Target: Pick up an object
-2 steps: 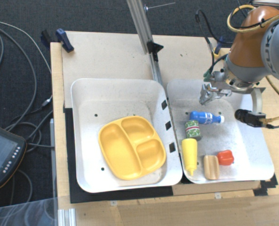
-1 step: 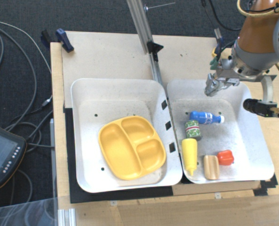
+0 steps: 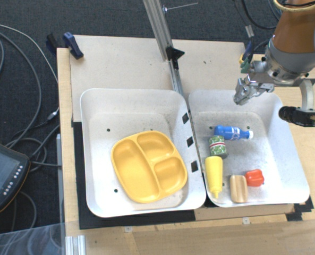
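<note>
Blue bottle below and just left of the claw

Blue bottle [image 3: 231, 133] lies on its side, long axis crosswise, cap pointing right, a little nearer the camera than the gripper [image 3: 244, 96]; whether the claw is spread cannot be told

a pale surface [image 3: 125, 57] is seen carrying two shallow white bins side by side, touching along their inner walls. the left bin [image 3: 93, 121] sits toward the near left corner, the right bin [image 3: 292, 158] toward the near right corner. a blue clamp [image 3: 72, 44] is fixed at the far left corner. a metal rail [image 3: 162, 28] is mounted across the far edge, between the bins.
</note>
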Controlling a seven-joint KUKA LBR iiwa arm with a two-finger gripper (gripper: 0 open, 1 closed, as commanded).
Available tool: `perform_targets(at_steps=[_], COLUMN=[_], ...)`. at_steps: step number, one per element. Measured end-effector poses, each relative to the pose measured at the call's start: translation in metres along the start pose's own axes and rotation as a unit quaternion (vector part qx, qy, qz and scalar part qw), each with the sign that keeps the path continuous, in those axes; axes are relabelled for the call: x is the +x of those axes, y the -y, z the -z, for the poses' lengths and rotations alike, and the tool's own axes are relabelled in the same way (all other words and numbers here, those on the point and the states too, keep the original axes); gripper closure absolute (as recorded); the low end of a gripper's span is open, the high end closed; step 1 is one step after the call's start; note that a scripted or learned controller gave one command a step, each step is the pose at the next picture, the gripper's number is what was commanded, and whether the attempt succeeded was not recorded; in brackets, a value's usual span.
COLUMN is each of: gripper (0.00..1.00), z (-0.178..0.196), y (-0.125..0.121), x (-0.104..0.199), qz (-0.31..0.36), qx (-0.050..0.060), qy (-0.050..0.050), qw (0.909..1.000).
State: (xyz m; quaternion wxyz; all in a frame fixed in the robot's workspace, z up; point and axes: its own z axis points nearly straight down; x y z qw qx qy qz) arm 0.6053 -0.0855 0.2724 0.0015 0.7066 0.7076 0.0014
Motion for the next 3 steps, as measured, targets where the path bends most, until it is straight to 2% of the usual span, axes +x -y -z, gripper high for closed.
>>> perform_targets(at_steps=[2, 3], gripper=[1.00, 1.00], z=[-0.001, -0.012], y=[-0.007, -0.020], x=[0.105, 0.160], qz=[0.003, 0.003], qx=[0.001, 0.002], qy=[-0.001, -0.001], qw=[1.0000, 1.0000])
